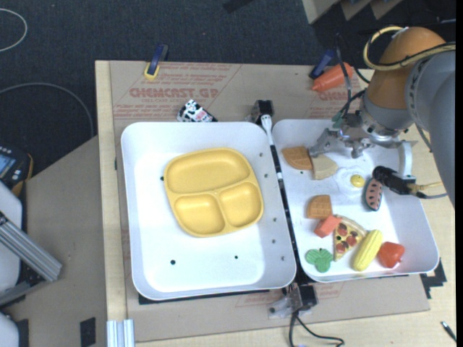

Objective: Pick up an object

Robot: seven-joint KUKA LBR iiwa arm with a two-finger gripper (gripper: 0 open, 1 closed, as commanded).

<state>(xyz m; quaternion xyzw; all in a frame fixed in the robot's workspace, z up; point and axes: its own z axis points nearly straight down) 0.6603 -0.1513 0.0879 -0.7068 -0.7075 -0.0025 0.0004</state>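
Note:
My gripper [337,148] hangs over the back of the right bin [423,226], open, with nothing between its fingers. Its left fingertip [316,150] is close to a tan bread slice [296,157] and a pale wedge [325,168]. Just in front of the gripper lies a fried egg [354,181]. Further forward are a watermelon slice [373,194], a brown cracker [319,207], a carrot [326,225], a pizza slice [348,236], a corn cob [367,249], a red tomato [391,254] and a green broccoli piece [317,259].
The left bin [145,251] holds a yellow divided plate [213,191]. A black-and-white toy [194,112] and a yellow clamp [153,65] lie on the bench behind it. An orange clamp [331,78] sits behind the right bin. The arm's grey body [434,85] crosses the right side.

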